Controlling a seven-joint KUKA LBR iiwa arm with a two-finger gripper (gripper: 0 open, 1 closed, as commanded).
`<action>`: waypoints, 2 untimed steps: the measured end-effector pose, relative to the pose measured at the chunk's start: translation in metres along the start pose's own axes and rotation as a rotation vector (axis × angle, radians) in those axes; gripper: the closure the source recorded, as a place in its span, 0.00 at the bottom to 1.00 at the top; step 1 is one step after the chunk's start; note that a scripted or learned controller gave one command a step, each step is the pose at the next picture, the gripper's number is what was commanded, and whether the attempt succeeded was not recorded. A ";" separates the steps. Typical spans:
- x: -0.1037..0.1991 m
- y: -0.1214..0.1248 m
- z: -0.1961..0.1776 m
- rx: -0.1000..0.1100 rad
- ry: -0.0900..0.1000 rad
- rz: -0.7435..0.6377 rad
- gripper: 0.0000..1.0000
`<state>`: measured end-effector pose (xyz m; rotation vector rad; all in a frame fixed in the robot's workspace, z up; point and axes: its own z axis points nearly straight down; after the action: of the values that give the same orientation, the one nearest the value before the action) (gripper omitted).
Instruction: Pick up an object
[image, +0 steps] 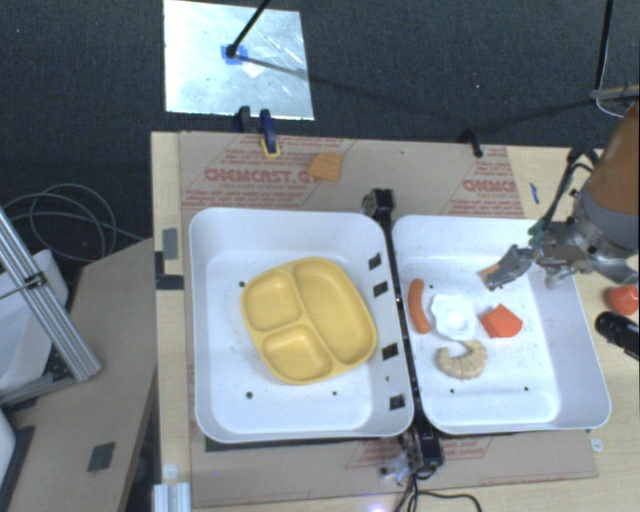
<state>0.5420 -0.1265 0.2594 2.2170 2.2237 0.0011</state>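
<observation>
The right bin (570, 395) holds a red-orange sausage (418, 305), a white egg-like piece (453, 317), an orange-red wedge (501, 321) and a tan curled pastry (462, 359). My gripper (507, 268) hangs over the bin's upper right part, above and slightly right of the wedge, clear of all four items. A small tan bit (489, 272) shows at its tip; I cannot tell what it is or whether it is held. The arm comes in from the right edge.
The left bin (215, 400) carries a yellow three-section plate (308, 318). A tan block (325, 165) lies on the bench behind the bins, near a blue and yellow clamp (268, 130). A red item (625, 297) and a black part (620, 332) sit right of the bin.
</observation>
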 end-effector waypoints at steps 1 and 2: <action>-0.011 -0.039 0.182 0.005 0.001 0.004 0.00; -0.011 -0.036 0.164 -0.003 -0.001 0.002 1.00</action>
<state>0.5067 -0.1379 0.0954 2.2168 2.2201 0.0035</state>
